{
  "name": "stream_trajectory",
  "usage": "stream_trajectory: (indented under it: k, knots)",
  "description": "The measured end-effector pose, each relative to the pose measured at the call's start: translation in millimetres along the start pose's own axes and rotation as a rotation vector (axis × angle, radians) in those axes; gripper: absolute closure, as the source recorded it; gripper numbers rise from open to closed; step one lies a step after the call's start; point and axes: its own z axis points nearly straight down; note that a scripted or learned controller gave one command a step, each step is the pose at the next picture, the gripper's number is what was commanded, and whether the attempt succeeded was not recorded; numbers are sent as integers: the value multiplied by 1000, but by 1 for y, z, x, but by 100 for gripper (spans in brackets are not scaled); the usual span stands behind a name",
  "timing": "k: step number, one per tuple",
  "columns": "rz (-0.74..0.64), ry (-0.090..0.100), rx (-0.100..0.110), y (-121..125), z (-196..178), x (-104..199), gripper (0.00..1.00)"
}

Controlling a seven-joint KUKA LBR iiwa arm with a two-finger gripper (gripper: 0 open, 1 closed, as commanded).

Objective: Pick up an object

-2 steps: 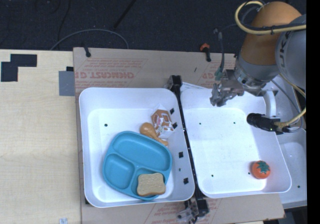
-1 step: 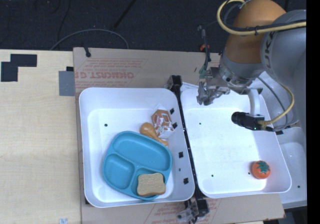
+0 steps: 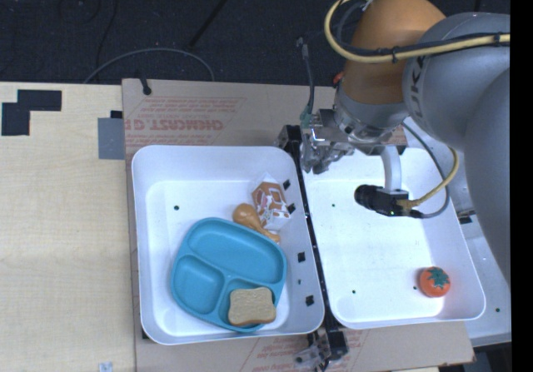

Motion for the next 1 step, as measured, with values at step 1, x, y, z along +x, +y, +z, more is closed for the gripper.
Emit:
stream_trajectory:
  k: [1]
  knots:
    - [1, -1, 0, 7, 2, 50, 100]
